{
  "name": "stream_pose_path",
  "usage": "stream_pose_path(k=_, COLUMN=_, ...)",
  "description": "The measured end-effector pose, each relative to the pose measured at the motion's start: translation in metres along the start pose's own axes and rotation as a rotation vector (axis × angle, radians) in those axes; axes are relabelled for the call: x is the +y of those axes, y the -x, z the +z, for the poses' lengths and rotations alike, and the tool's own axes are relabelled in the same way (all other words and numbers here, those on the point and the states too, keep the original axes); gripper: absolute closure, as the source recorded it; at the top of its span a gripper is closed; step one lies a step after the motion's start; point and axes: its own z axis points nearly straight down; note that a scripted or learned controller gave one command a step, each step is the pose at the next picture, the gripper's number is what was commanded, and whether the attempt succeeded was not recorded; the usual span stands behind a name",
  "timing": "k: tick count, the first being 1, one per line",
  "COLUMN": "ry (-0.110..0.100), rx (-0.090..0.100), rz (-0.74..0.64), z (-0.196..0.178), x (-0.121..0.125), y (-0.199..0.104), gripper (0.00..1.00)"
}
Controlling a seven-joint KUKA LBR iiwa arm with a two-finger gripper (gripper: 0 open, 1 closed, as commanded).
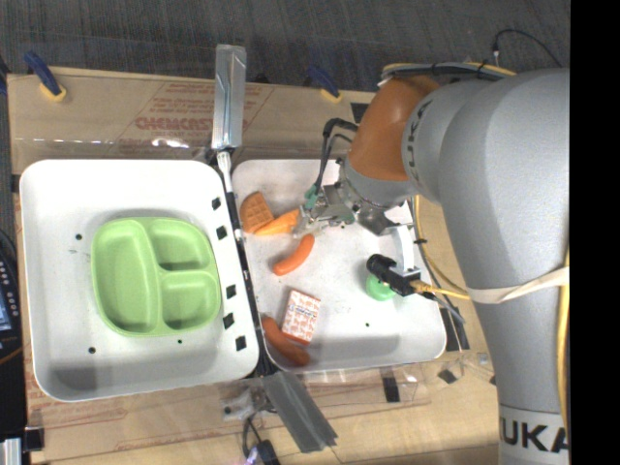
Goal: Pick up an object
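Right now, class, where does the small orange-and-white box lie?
In the camera view, the small box lies in the right bin, toward its lower left, just above the orange sausage at the bin's bottom edge.

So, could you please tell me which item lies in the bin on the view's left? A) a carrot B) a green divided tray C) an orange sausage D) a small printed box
B: the green divided tray lies flat on the floor of that white bin.
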Motion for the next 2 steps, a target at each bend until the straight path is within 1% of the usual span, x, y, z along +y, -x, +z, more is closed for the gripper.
stream_pose_path(k=1, ry=0.006, rx=-0.002, rz=-0.049, z=-0.1292, x=0.0175, y=-0.0205, gripper=1.0)
stream_pose_path(k=2, ry=0.002, rx=-0.001, rz=-0.048, z=-0.1273, x=0.0168, y=-0.0206, gripper=0.0)
